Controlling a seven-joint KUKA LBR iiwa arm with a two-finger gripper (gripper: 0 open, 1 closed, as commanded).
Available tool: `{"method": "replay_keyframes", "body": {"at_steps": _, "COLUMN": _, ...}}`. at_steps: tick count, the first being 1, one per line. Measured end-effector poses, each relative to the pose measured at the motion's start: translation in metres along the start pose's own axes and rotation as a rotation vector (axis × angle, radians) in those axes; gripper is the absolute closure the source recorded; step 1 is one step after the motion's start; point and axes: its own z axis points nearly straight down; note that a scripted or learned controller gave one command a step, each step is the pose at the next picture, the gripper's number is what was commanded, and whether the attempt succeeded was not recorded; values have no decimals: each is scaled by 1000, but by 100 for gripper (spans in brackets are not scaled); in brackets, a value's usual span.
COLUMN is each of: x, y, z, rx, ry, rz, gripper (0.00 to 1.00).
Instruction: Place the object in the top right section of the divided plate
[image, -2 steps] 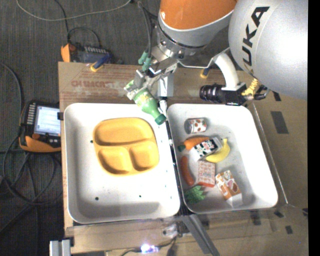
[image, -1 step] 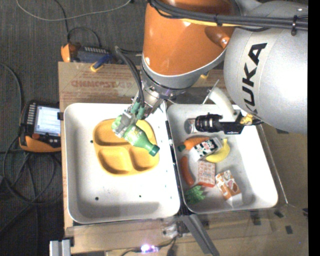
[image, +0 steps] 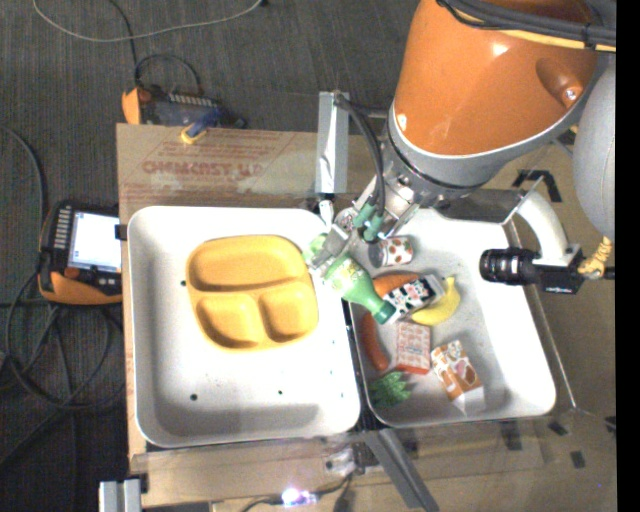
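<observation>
A yellow divided plate (image: 203, 300) lies in the left white bin (image: 160, 400), with one wide section at the back and two small ones in front. My gripper (image: 338, 252) hangs over the wall between the two bins, just off the plate's right edge. It is shut on a green bottle (image: 358, 287), which slants down to the right from the fingers, its lower end over the right bin (image: 520, 390). The arm's orange band hides the area behind the gripper.
The right bin holds several items: a small spotted can (image: 399, 250), a black-and-white carton (image: 413, 292), a banana (image: 447, 302), a brown sausage (image: 374, 346), a red packet (image: 412, 346), an orange juice box (image: 458, 372) and a green leafy piece (image: 392, 387). A cardboard sheet (image: 215, 165) lies behind the left bin.
</observation>
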Motion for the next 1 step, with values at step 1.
{"method": "replay_keyframes", "body": {"at_steps": 1, "x": -46, "y": -42, "z": 252, "rx": 1, "ry": 6, "rz": -231, "gripper": 100}}
